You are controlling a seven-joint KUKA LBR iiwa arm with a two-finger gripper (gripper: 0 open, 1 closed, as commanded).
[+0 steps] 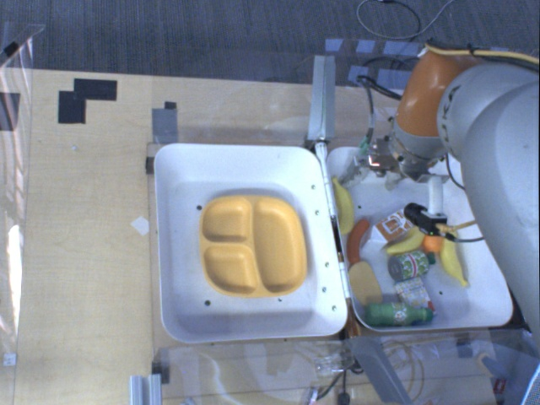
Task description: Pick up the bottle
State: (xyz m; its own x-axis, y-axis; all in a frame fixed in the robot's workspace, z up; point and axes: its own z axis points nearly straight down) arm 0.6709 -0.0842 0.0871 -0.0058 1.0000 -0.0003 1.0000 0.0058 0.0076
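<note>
The bottle (398, 313) is green and lies on its side along the front wall of the right bin (489, 306), cap end pointing right. My gripper (372, 160) hangs over the back left corner of that bin, below the orange band of the arm. It stands well apart from the bottle, with most of the bin's contents between them. I see nothing held at the gripper.
The right bin also holds a banana (342, 205) along its left wall, a red sausage (359, 238), a tan oval piece (365, 283), a green can (411, 266), a crumpled clear wrapper (412, 291), a small orange packet (393, 224) and another banana (453, 262). A yellow divided plate (253, 245) lies in the left bin (177, 226).
</note>
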